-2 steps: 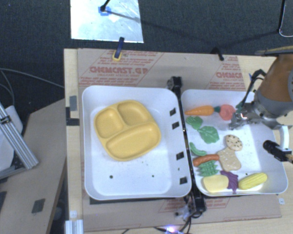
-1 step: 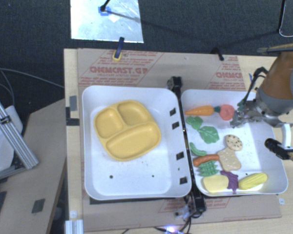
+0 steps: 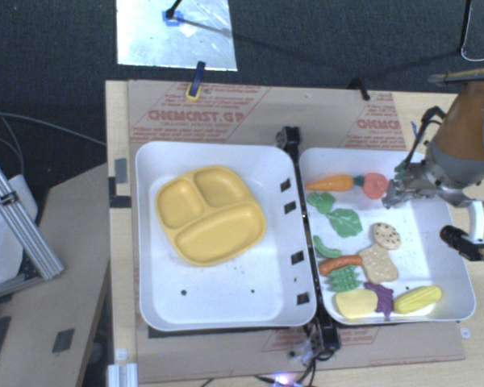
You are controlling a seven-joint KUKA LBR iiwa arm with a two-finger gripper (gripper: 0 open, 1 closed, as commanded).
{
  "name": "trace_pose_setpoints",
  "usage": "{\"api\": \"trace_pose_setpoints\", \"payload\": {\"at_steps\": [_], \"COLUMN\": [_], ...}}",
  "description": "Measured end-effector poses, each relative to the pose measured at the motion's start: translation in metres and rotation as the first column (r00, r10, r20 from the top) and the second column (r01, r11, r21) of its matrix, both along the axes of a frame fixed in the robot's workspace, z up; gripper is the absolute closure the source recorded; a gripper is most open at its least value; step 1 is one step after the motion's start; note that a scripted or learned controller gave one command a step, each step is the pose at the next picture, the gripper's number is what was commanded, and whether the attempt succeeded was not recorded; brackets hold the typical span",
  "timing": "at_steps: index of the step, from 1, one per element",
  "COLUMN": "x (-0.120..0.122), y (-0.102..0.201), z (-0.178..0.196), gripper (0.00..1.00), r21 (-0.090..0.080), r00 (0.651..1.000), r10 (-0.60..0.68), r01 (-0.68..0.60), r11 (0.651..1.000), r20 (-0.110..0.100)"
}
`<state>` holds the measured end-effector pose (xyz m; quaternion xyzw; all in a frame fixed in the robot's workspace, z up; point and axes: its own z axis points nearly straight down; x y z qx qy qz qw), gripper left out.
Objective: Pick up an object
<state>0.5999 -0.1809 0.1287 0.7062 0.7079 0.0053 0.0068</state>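
Note:
The right bin (image 3: 456, 293) holds several toy foods. An orange carrot (image 3: 331, 184) and a red tomato (image 3: 375, 185) lie along its far side. Green leaves (image 3: 339, 216) sit below them. Toward the middle are a round cookie (image 3: 385, 235) and a tan biscuit figure (image 3: 378, 263). An orange sausage (image 3: 340, 263), a green piece (image 3: 345, 279), a yellow cheese block (image 3: 354, 303), a purple piece (image 3: 382, 298) and a yellow corn cob (image 3: 417, 298) fill the near side. My gripper (image 3: 394, 195) hangs low just right of the tomato, over the bin's far right part.
The left bin (image 3: 157, 297) bears a yellow divided plate (image 3: 210, 214). A black divider with clips (image 3: 300, 216) runs between the bins. The grey and orange arm (image 3: 468, 135) comes in over the right bin's far right corner. A foil sheet (image 3: 176, 22) lies behind the bench.

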Motion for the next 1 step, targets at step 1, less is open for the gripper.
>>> {"api": "trace_pose_setpoints", "payload": {"at_steps": [1], "x": [-0.0002], "y": [0.0], "z": [-0.0005], "gripper": [0.0], "r21": [0.0], "r00": [1.0], "r10": [0.0], "r01": [0.0], "r11": [1.0], "r20": [-0.001]}}
